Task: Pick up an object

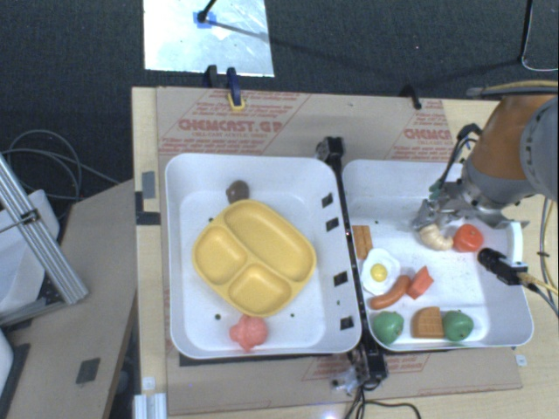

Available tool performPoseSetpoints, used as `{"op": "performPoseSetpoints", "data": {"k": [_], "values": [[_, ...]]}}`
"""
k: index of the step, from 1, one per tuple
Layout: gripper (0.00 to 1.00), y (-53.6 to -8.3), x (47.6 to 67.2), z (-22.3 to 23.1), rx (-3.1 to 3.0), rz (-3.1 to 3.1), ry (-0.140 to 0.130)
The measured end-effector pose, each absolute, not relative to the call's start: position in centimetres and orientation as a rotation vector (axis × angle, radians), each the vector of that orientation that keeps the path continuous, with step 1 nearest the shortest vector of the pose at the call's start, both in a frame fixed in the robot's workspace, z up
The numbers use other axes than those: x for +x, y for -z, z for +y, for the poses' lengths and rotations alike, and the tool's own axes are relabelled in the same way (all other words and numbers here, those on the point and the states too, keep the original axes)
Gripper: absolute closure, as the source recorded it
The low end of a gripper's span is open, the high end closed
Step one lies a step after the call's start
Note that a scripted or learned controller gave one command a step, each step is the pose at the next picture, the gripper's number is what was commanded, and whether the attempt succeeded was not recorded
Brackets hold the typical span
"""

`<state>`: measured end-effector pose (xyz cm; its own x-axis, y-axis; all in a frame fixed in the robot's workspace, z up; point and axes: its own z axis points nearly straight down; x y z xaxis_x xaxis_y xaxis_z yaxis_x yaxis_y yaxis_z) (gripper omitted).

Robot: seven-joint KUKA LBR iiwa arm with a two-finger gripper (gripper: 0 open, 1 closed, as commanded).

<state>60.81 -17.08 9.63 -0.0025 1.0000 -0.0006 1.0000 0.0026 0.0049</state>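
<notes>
My gripper (436, 217) hangs low in the right bin (384, 182), near its back right part. Right under it, on the bin floor, lies a beige lumpy toy food (433, 236). A red-orange tomato (468, 237) lies just to the right of that piece. Whether the gripper touches the beige piece is hidden by the wrist above it.
Further forward in the right bin lie a fried egg (379, 270), a sausage (389, 292), a red wedge (421, 281), two green pieces (388, 326) (457, 325), a toast (427, 322) and a brown cracker (362, 241). The left bin (188, 321) holds a yellow divided plate (253, 257), a brown lump (237, 190) and a pink lump (249, 332).
</notes>
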Motion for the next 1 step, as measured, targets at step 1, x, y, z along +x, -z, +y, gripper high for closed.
{"op": "performPoseSetpoints", "data": {"k": [1], "values": [[1.0,-15.46,65.98,-10.29,2.203,2.229,-0.013]]}}
